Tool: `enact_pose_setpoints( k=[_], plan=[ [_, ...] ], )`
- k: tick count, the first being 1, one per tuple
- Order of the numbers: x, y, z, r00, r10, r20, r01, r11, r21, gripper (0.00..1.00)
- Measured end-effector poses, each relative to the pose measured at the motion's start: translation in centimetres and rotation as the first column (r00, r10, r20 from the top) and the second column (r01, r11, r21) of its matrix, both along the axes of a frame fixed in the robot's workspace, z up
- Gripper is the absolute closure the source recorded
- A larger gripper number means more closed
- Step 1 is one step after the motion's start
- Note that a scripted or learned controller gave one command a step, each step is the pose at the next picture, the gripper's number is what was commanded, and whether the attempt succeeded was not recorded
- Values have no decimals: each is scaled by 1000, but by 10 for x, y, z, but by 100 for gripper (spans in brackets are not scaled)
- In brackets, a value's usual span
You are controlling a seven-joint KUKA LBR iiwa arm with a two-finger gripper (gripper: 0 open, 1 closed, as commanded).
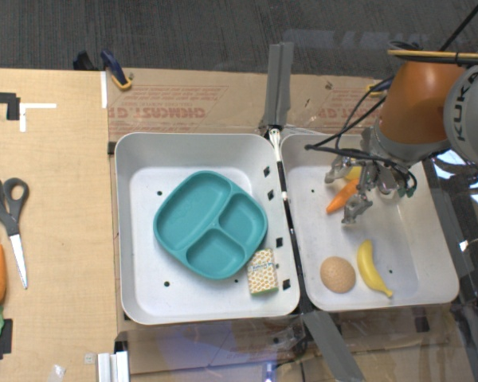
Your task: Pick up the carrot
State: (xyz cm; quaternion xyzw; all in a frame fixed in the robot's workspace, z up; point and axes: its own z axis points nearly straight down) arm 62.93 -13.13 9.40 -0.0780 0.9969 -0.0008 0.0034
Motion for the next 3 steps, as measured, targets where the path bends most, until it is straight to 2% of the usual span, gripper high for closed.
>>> enact_pose_setpoints(
  k=[1, 2, 3],
  plan=[
    [2, 0, 10, 1000, -2, 5, 2, 1000, 1, 100],
    [3, -62, 74, 847, 532, -1, -532, 847, 0, 100],
    [-6, -12, 133, 870, 494, -1, -494, 870, 1, 100]
  ],
)
